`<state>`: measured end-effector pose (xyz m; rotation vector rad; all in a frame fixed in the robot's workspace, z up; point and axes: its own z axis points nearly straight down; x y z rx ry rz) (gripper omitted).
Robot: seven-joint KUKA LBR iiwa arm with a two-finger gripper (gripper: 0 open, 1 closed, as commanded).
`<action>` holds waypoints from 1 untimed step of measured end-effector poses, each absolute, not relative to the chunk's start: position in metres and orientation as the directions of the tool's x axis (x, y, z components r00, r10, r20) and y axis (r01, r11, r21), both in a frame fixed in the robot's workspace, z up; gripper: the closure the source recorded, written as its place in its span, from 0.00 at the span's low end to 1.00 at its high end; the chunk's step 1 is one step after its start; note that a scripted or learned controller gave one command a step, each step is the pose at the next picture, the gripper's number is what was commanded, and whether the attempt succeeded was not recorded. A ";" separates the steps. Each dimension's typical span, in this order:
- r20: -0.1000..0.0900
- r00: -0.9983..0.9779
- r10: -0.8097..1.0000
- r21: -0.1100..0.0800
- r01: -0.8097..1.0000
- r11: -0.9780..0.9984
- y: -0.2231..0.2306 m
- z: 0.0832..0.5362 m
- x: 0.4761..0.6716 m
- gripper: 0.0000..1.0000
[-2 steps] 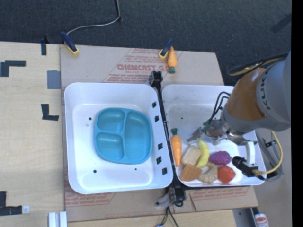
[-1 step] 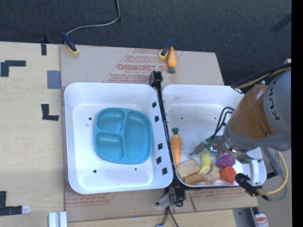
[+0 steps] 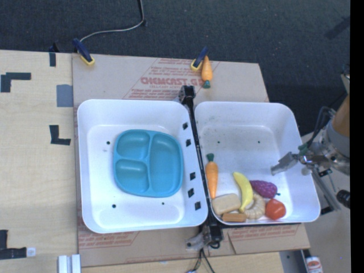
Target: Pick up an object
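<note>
A blue divided plate lay in the left white bin. A cardboard sheet covered the desk, clamped at its upper edge; a white cable crossed the dark floor.

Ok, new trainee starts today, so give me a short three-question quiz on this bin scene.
1. True or false: the blue divided plate lies in the left bin.
2. Which lies beside the central divider in the right bin? A tomato B carrot C banana
3. Fill in: the gripper hovers over the right bin's ____ side.

Key: 1 true. 2 B, the carrot. 3 right.
</note>
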<state>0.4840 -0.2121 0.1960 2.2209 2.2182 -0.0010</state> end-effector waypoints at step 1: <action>0.000 -0.001 1.000 0.003 1.000 0.001 -0.159 0.086 0.485 0.00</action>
